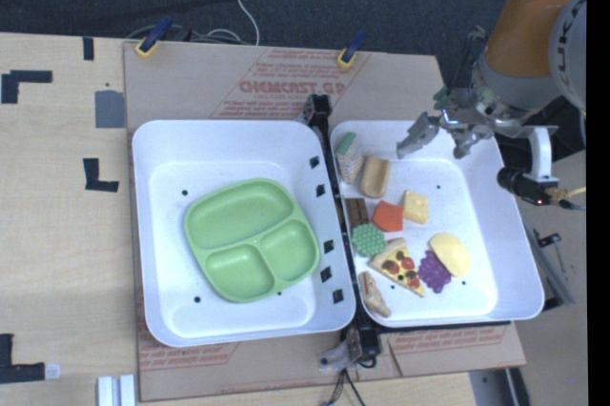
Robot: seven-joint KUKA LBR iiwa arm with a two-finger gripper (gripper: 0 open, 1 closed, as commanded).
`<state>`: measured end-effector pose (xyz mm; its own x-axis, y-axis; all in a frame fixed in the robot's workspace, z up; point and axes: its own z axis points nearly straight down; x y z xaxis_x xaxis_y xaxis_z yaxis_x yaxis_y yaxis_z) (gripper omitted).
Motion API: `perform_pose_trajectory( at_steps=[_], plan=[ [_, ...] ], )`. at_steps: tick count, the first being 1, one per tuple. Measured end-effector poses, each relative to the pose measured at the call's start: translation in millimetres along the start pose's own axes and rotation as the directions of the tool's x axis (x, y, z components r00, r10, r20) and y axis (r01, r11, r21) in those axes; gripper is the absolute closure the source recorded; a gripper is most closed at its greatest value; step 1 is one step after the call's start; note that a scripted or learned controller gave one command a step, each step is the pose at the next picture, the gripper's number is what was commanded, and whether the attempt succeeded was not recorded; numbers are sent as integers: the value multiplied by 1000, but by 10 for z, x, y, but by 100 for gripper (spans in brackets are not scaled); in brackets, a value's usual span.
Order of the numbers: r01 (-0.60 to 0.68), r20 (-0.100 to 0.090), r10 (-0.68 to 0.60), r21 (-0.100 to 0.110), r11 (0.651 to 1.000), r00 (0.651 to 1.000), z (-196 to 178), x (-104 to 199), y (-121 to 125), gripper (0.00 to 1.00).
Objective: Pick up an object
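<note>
At right of centre, the gripper (441,138) hangs over the upper edge of the right bin (481,204), fingers spread with nothing between them. Below it, toward lower centre, lie toy foods: a bread piece (374,175), orange block (388,216), pizza slice (399,266), purple grapes (434,273). Left of centre, a green divided plate (251,237) sits in the left bin (162,204).

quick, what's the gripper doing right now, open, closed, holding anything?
Gripper: open, holding nothing, poised above the back of the right bin, over the toy food.
</note>
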<state>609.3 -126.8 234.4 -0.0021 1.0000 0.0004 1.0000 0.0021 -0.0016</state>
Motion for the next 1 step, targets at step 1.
perform_pose_trajectory(
  at_steps=[1],
  plan=[
    [2,-1,-2,6,1000,1000,741,358,115,0]
  ],
)
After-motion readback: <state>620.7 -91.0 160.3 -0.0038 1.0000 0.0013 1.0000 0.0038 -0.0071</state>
